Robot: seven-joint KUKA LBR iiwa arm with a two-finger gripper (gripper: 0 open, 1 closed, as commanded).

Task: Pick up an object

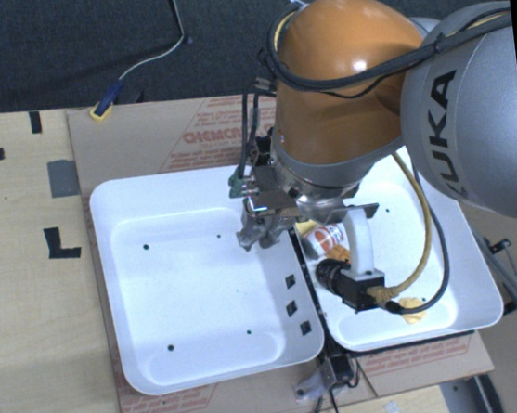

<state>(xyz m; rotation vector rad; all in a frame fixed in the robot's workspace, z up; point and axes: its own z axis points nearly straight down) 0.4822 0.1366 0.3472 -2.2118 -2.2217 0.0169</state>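
My gripper [334, 227] hangs under the big orange wrist band [343, 59], low over the left part of the right bin [459, 316], close to the divider between the two bins. Right beneath it lies a small red, white and orange object [324, 239], mostly covered by the wrist. I cannot tell whether the gripper touches or holds that object. A small yellow object [410, 309] lies near the right bin's front, beside a yellowish cable.
The left bin [124, 292] sits beside the right one on a cardboard sheet [185, 140]. The grey arm [481, 117] covers the right bin's back and right side. A black connector [351, 286] and a cable loop hang from the wrist over that bin.
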